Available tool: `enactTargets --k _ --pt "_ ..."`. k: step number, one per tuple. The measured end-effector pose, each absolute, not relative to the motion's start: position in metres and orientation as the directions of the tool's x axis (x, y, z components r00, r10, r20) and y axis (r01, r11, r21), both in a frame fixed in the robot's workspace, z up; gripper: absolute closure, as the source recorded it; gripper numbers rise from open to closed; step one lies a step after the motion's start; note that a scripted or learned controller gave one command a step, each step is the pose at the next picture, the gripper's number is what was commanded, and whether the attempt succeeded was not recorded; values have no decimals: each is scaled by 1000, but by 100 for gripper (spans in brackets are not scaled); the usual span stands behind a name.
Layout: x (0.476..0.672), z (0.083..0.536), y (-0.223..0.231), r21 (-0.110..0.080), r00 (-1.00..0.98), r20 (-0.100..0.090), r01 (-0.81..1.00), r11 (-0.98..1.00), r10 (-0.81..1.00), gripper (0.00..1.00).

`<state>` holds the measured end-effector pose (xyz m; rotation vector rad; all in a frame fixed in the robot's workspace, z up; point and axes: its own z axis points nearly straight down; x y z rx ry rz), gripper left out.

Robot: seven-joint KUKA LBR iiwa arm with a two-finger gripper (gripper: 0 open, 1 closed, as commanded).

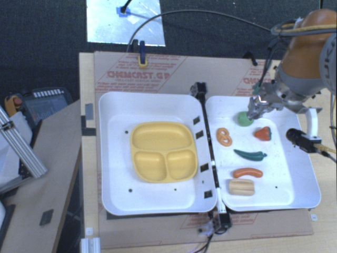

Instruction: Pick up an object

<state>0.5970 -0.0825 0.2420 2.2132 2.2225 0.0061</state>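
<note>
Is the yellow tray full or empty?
Empty. The yellow tray in the left bin shows three bare compartments; the toy food all lies in the right bin.

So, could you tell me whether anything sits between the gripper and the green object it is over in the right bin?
Nothing visible does. The gripper hangs directly over the green object near the right bin's far edge. The nearest neighbours, the pretzel and the red pepper, lie apart from it toward the camera.

Light: bright, even, from overhead.
Glare: white bins wash out.
Shadows: faint.
Focus: slightly soft, perhaps compression.
</note>
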Motion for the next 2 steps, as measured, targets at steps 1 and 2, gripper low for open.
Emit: enactTargets --k 1,2 --pt "598 237 -34 2 -9 2 1000 9 1000 100" --pt "605 244 16 3 -10 2 1000 10 1000 100"
